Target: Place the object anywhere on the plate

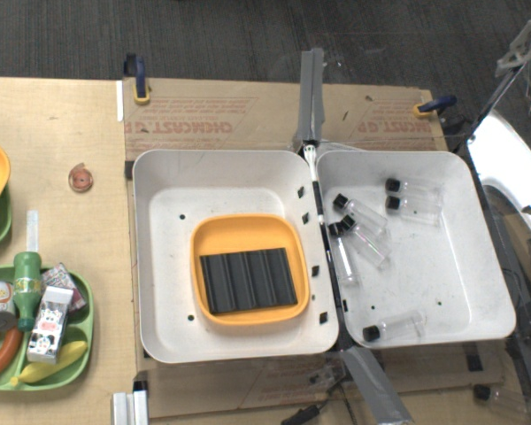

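Lying flat, long axis left-right: black ridged block [249, 280] on plate [203, 237].

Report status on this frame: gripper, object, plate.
Black ridged block lies flat on the orange plate in the left bin. Clear vials scattered in the right bin. Nothing blocking the plate.

A robotics lab test bench: two white bins [150, 264] sit on cardboard [212, 118] clamped [138, 80] to a wooden table, clear capped vials [363, 233] at right, toy food on a green tray [66, 361] at lower left.
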Motion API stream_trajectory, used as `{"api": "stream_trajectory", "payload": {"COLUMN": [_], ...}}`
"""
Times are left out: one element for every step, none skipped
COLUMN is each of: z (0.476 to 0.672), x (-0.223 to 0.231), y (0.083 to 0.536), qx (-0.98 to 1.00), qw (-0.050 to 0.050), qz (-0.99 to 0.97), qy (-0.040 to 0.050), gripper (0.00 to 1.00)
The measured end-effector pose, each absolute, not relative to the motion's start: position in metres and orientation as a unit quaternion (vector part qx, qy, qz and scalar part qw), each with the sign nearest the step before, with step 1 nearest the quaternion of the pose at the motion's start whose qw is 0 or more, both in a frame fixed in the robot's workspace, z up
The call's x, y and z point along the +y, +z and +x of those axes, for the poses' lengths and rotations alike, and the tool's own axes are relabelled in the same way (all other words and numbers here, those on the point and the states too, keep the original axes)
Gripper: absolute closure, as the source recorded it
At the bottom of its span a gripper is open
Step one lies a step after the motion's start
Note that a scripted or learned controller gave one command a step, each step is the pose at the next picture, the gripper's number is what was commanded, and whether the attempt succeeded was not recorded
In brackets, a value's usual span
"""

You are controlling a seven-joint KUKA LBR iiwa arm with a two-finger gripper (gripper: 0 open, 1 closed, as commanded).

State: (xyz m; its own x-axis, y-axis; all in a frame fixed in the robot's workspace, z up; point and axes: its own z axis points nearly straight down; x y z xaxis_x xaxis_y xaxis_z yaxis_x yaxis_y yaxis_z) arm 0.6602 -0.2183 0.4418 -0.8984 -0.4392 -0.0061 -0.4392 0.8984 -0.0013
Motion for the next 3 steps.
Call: {"api": "stream_trajectory", "payload": {"z": [0.626, 0.657, 0.656], "x": [-0.222, -0.223, -0.221], "y": [0.416, 0.442, 0.442], "qx": [0.915, 0.866, 0.751], "qw": [0.002, 0.003, 0.003], "qz": [-0.404, -0.501, -0.66], "qy": [0.0009, -0.0002, -0.0003], "gripper": [0.0, 0.0, 0.0]}}
